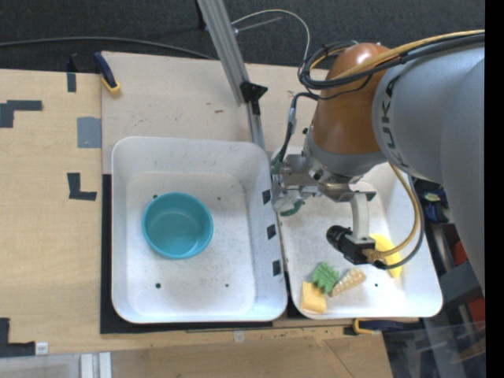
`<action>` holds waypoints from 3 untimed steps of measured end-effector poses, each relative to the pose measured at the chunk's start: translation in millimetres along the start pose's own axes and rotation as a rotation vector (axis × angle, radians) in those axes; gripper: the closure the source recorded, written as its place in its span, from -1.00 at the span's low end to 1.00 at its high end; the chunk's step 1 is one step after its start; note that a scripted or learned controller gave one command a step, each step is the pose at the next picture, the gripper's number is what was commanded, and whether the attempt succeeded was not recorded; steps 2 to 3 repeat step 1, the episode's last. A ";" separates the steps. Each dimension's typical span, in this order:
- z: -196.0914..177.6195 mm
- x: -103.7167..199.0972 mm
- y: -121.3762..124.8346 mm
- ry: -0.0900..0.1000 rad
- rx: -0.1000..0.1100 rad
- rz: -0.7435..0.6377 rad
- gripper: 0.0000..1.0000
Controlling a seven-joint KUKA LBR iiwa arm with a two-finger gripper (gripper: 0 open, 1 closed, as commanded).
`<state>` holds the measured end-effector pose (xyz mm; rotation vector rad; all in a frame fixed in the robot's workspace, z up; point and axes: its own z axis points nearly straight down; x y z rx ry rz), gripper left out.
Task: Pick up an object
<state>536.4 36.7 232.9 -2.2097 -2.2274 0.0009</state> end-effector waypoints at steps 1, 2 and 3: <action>-2.7 54.9 -20.6 0.000 0.001 0.000 1.00; -2.7 54.9 -20.6 0.000 0.001 0.000 1.00; -2.7 54.9 -20.6 0.000 0.001 0.000 1.00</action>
